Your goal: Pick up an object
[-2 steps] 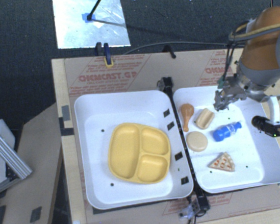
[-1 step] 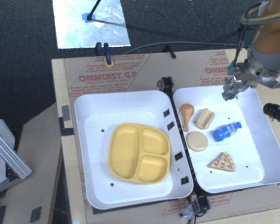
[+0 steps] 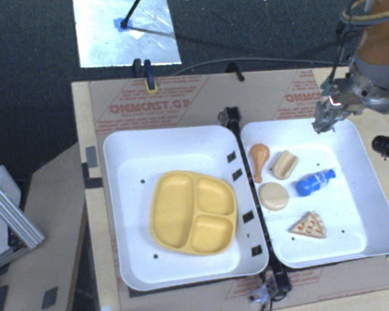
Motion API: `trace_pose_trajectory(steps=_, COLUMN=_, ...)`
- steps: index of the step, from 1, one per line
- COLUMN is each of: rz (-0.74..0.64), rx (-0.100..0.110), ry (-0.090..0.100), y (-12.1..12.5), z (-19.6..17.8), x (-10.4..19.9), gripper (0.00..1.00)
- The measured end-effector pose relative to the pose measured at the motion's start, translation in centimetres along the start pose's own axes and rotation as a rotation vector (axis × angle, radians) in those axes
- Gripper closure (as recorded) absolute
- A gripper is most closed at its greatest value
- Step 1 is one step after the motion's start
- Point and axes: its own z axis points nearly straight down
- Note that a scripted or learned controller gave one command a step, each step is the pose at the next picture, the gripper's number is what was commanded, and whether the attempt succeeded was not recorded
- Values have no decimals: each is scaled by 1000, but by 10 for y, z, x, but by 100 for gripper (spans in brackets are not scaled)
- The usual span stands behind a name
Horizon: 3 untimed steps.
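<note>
The right bin holds a toy chicken drumstick, a bread roll, a round beige cookie, a blue bottle and a pizza slice. My gripper hangs over the bin's far rim, up and to the right of the bread roll, touching none of the objects. Nothing shows between its fingers.
The left bin carries a yellow divided plate. A black divider with clips runs between the bins. The arm's orange band and grey wrist fill the upper right. A silver sheet lies beyond the bench.
</note>
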Motion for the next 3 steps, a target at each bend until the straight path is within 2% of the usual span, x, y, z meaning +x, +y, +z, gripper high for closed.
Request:
trace_pose_trajectory(steps=1, rz=-6, rx=3, ry=3, y=3, z=0, x=55, gripper=100)
trace_pose_trajectory(steps=2, rz=-6, rx=4, ry=3, y=12, z=16, x=114, gripper=100)
trace_pose_trajectory(steps=3, rz=-6, rx=4, ry=3, y=10, z=26, x=176, gripper=100)
